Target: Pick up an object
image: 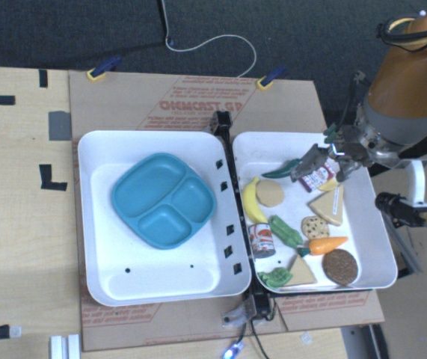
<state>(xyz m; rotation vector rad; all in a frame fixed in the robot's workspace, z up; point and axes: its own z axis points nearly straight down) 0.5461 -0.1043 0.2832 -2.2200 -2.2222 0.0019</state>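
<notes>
The right bin [374,234] holds several toy foods: a banana [252,200], a beige round biscuit [270,194], a green pickle [286,230], a chip cookie [314,226], a cheese wedge [328,208], a carrot [325,244], a brown disc [340,266] and a small can [262,240]. My gripper [316,163] hangs low over the bin's upper right part. A maroon and white packet [319,177] lies right at its tip, touching or nearly so. Whether the packet is gripped is unclear.
The left bin [97,223] carries a blue divided plate [164,199]. A green pepper [279,173] lies just left of the gripper. A sandwich triangle [301,272] and a green leaf [274,278] sit at the right bin's front edge. The arm's body [400,88] looms at the right.
</notes>
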